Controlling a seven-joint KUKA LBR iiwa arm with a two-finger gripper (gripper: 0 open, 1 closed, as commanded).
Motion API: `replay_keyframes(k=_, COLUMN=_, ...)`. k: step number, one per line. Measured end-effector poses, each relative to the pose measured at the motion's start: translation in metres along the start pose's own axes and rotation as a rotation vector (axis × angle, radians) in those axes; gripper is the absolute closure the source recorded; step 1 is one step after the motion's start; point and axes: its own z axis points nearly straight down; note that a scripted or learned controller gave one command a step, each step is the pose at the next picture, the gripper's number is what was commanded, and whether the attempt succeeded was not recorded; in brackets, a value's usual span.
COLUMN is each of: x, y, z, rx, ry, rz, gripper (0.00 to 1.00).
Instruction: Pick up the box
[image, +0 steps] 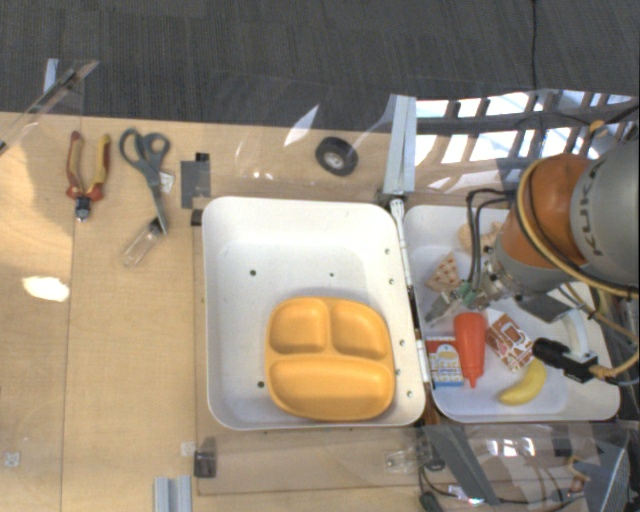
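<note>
The arm (585, 215) reaches in from the right edge, its grey body and orange band bulking high in the frame. The wrist bends down and leftward, ending in the gripper (470, 293), which points down and to the left. Whether its tips are parted or closed cannot be made out

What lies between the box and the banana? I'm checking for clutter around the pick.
In the camera view, an orange carrot stands between the box and the banana, next to a brown packet.
</note>
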Motion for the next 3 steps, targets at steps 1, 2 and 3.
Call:
replay_keyframes(k=1, x=-0.028, y=0.048, z=0.016, rx=0.015, ry=0.008, rz=0.087, gripper=0.0)
replay_keyframes(k=2, x=-0.042, y=0.101, z=0.019, rx=0.022, ry=0.01, rz=0.185, gripper=0.0)
replay_keyframes(k=3, x=-0.012, y=0.033, z=0.015, rx=0.015, ry=0.009, rz=0.09, gripper=0.0)
